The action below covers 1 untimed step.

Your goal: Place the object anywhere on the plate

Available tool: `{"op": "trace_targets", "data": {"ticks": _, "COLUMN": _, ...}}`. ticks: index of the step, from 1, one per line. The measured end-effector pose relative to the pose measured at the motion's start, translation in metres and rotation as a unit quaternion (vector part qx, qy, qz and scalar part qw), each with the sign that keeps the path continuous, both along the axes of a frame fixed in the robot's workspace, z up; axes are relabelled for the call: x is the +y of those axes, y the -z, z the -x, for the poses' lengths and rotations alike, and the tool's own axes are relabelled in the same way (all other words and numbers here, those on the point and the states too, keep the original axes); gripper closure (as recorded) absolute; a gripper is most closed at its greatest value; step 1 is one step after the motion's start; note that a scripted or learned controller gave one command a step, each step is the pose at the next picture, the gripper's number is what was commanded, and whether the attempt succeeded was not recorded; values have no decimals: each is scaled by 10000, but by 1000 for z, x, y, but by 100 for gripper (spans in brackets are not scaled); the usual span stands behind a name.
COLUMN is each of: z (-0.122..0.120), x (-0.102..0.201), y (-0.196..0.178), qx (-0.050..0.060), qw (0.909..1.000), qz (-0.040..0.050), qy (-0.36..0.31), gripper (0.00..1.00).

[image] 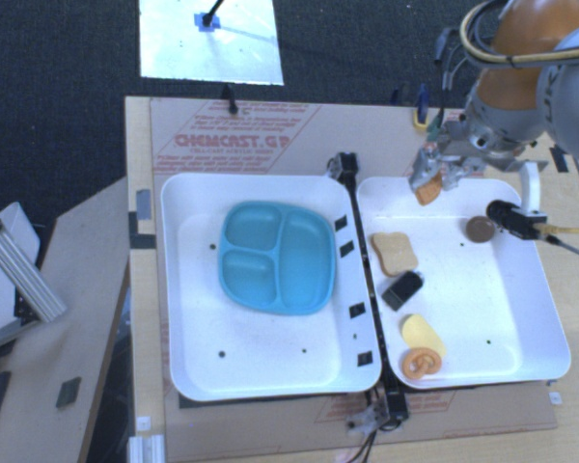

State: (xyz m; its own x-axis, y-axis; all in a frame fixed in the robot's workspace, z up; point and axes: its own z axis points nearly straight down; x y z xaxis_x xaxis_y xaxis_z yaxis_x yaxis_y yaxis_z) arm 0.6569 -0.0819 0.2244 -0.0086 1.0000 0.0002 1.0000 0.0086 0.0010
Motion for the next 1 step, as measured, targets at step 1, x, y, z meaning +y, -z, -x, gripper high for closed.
{"op": "trace_targets", "data": {"ticks": 1, "z": 6, "x": 57, "y": 9, "qx": 0, "qw": 10000, "qz": -6, "qy": -9, "gripper": 100}}
